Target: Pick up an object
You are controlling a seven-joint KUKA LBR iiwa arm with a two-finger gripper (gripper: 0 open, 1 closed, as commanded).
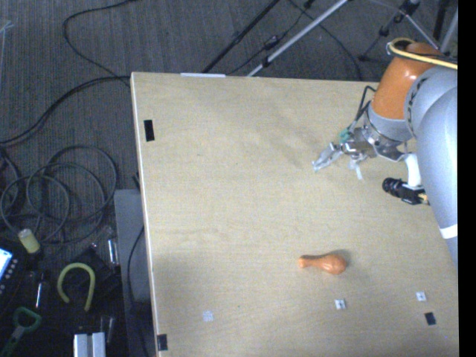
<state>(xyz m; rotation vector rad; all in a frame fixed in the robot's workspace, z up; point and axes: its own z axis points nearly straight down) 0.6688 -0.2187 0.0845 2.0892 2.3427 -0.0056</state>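
Note:
An orange, pear-shaped object (325, 262) with a narrow neck pointing left lies on the tan bench top (238, 199), toward the front right. My gripper (339, 166) hangs over the bench's right side, well behind the orange object and apart from it. Its fingers (321, 162) are spread open and there is nothing between them. The grey arm with its orange band (398, 80) comes in from the right edge.
Small markers sit on the bench: a black tag (149, 130) near the left edge and little squares (340, 303) near the front right. The bench's left edge (141, 199) drops to a floor with cables (59, 184). Tripod legs (312, 21) stand behind.

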